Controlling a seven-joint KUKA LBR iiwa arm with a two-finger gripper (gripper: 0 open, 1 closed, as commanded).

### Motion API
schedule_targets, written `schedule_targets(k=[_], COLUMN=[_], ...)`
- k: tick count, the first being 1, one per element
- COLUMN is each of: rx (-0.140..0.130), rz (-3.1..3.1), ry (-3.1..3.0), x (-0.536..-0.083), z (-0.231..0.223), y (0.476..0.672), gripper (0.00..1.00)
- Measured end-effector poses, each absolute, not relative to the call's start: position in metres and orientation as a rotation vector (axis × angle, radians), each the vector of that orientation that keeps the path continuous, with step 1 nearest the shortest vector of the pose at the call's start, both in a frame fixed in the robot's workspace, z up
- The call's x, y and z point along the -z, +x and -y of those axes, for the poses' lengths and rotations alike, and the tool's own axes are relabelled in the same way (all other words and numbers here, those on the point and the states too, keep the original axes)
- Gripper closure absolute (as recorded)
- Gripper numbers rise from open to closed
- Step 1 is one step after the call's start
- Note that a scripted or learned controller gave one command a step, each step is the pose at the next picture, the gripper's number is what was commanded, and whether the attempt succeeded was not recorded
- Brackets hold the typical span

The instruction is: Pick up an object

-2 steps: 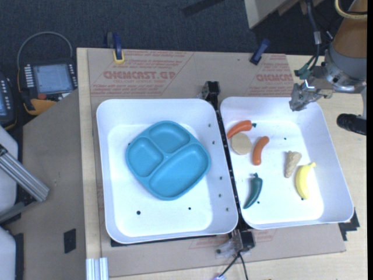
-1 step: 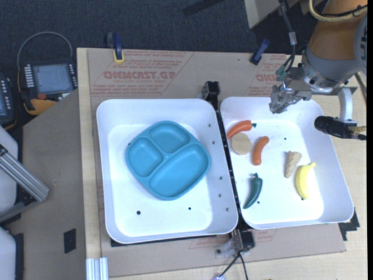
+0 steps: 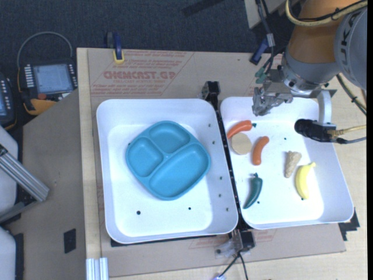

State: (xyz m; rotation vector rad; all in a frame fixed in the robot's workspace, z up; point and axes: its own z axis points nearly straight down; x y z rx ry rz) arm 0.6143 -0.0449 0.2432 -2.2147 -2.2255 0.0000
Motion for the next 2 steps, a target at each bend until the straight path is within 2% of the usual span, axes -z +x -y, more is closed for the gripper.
schedule_targets(k=[1, 2], rx=[-0.002, 0.001], rz=[2.224, 2.227], ry=[-2.215, -2.215], x=[-0.229, -0.219], z=[-0.003, -0.062], y=[0.612, 0.619], gripper=[1.00, 1.00])
